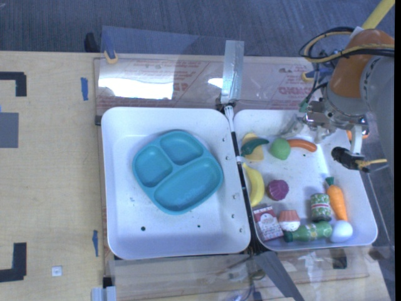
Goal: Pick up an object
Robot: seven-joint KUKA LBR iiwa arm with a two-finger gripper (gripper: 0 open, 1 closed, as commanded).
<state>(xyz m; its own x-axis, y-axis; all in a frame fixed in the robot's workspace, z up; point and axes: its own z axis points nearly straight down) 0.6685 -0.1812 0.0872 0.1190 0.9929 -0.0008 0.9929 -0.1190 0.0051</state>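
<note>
- Wooden counter point(50, 187) carries two shallow white bins side by side, with a clear plastic sheet along their far edge.
- Left white bin point(125, 231) holds a teal plastic divided plate point(178, 170), sitting about in the middle.
- Right white bin point(366, 212) is packed with toy food: a yellow banana point(254, 184) against the left wall, a green lime-ish ball point(280, 148), and a thin orange chili point(303, 145) near the far edge.
- Middle has a purple round toy point(277, 189); an orange carrot point(337, 201) lies by the right wall, and a white egg point(342, 231) sits in the near right corner.
- Grey arm's claw point(316, 119) hangs over the right bin's far right corner, just above the chili. Can't tell how wide it is, and nothing visibly in it.
</note>
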